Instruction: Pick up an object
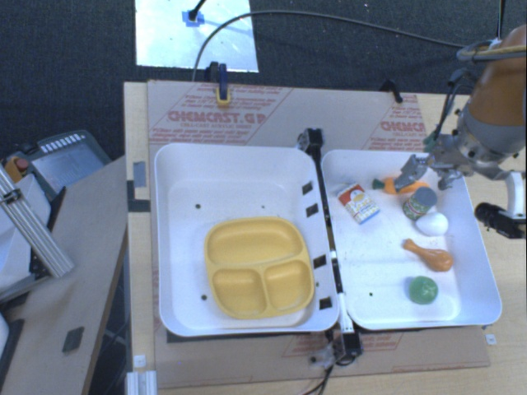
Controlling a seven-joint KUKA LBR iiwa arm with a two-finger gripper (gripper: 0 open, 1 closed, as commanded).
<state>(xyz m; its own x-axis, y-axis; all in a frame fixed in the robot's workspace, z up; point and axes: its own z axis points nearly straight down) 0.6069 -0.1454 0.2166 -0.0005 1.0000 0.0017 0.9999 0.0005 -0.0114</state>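
Note:
The right bin [478, 299] holds a small red and white carton [358, 202], an orange carrot-like piece [395, 186], a grey can [417, 203], a white egg [433, 224], an orange drumstick [431, 255] and a green ball [423, 290]. My gripper [429, 174] hangs over the bin's back right part, just above the carrot-like piece and the can. Its two fingers stand apart, open, with nothing between them. The can's far side is partly hidden by the gripper.
A yellow divided tray [259, 266] lies in the left bin [177, 220]. A black divider [323, 220] separates the two bins. The arm's grey body [494, 122] and a black fitting [498, 218] overhang the right bin's right edge.

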